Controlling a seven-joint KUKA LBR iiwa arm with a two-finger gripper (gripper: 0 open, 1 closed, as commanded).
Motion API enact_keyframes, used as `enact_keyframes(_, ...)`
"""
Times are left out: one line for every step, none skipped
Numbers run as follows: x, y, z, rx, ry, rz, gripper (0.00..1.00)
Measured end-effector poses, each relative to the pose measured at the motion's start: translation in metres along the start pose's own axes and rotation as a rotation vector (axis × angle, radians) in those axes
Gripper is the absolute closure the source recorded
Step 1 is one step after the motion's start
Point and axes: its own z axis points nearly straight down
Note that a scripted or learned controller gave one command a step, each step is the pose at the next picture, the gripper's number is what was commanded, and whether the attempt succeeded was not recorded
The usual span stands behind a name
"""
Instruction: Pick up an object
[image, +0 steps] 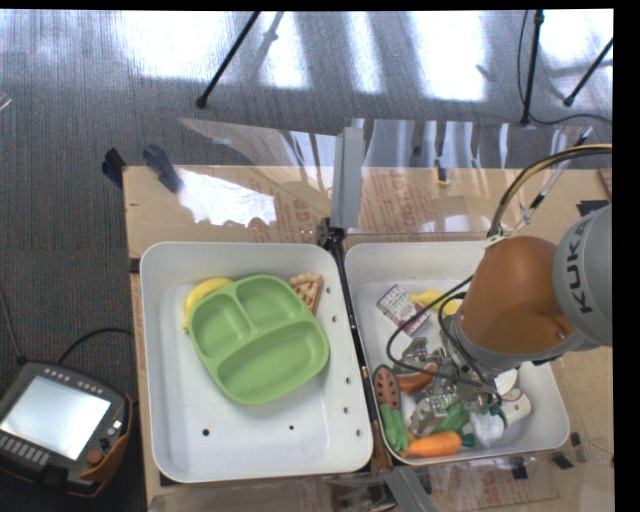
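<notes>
My gripper (438, 392) is down in the right bin (365, 262), low over a heap of toy food, with the orange wrist band (512, 298) above it. Around it lie an orange carrot (434, 445), a green vegetable piece (396, 430), a brown oblong toy (387, 386) and an orange-brown piece (412, 380). Close to its right are white toys (515, 405). A small printed packet (398, 303) and a yellow toy (430, 298) rest further back. The gripper body and cables hide what sits directly under it.
The left bin (250, 450) holds a green divided plate (258, 338), with a yellow banana-like toy (203, 293) poking out at its left and a waffle-patterned wedge (307, 291) at its upper right. A tablet controller (60, 420) lies on the floor at left.
</notes>
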Motion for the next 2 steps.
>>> enact_keyframes(-0.027, 0.003, 0.0, 0.0, 0.0, 0.059, 0.0)
enact_keyframes(-0.1, -0.013, -0.001, 0.0, -0.003, 0.091, 0.0)
